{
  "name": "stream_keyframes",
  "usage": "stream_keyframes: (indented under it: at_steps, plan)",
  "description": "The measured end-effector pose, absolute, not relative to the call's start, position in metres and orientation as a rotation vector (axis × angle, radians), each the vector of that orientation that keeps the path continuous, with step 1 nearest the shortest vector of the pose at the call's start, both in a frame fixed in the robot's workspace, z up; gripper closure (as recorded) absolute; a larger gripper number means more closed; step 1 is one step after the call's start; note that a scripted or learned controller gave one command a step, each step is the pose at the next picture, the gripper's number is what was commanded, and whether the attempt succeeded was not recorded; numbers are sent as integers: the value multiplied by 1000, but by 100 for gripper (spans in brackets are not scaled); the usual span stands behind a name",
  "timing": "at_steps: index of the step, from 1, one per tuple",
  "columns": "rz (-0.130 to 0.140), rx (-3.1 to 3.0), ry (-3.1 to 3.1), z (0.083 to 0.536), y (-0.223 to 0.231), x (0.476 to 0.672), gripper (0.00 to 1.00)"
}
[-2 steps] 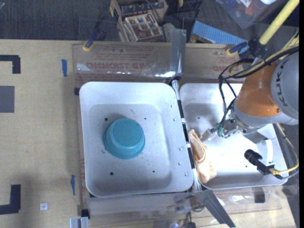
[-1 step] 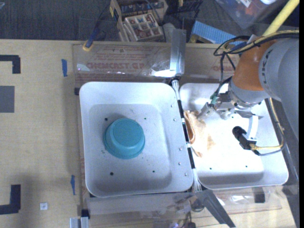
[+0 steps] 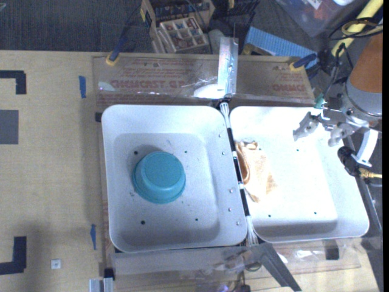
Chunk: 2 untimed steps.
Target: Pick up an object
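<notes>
A teal bowl [image 3: 159, 176] sits upside down on the floor of the left bin [image 3: 121, 126]. A crumpled tan and orange cloth [image 3: 255, 170] lies against the left wall of the right bin [image 3: 304, 218]. My gripper [image 3: 318, 131] hangs over the right bin's upper right corner, well to the right of the cloth. Its two fingers [image 3: 302, 128] stand spread apart with nothing between them.
A clear plastic sheet with red lettering [image 3: 158, 85] lies behind both bins. Boxes and a blue pad [image 3: 270, 43] crowd the floor beyond the bench. Black and yellow cables [image 3: 355, 26] run beside the arm at the right.
</notes>
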State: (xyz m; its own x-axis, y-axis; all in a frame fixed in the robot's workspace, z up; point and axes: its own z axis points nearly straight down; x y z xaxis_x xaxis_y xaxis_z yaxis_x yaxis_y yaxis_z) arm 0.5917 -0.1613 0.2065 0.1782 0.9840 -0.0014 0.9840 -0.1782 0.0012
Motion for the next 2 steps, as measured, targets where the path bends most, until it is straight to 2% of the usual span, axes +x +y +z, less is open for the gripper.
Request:
stream_keyframes:
  at_steps: [1,2]
  plan:
    - [-2,2425,1999,132,-91,528,0]
    - [14,2357,2066,92,-103,556,0]
